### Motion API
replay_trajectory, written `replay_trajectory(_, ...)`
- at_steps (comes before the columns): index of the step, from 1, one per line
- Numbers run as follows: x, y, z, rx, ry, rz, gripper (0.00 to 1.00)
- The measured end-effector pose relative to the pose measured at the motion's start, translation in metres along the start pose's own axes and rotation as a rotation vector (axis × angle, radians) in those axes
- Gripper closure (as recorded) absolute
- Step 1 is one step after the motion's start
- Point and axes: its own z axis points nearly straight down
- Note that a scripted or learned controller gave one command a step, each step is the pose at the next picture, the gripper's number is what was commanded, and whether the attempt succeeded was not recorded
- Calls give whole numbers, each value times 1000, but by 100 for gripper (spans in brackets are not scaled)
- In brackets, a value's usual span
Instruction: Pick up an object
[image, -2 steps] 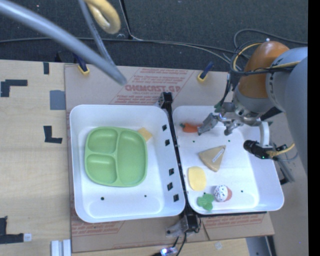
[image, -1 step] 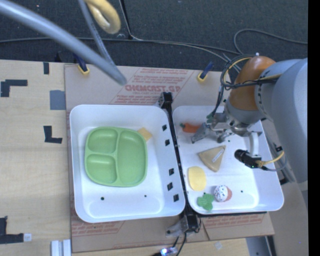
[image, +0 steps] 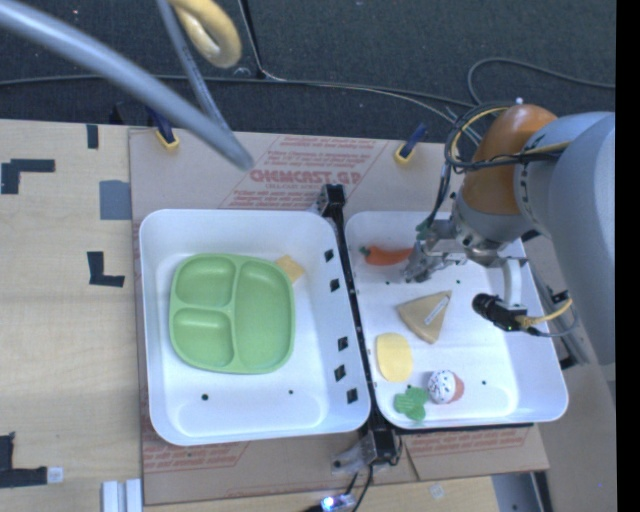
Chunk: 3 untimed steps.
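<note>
The arm (image: 585, 200) is a thick, smooth grey tube with a rounded orange band (image: 505, 150) above the wrist. Thin black and yellow cables (image: 470, 125) loop around it, above a dark metal tool (image: 428, 258).

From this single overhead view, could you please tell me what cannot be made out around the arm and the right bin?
- Tool: its fingers blur into the wrist above, so their state is unreadable.
- Orange item: its right end is hidden under the tool, so contact is unclear.
- Small round object: too small to identify.
- Yellow piece in the left bin: partly tucked behind the green tray.
</note>
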Motion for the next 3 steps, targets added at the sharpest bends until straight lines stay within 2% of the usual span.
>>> replay_trajectory(1, 1, -9, -53, -5, 0, 2, 100)
replay_trajectory(3, -2, -7, -141, -6, 0, 1, 100)
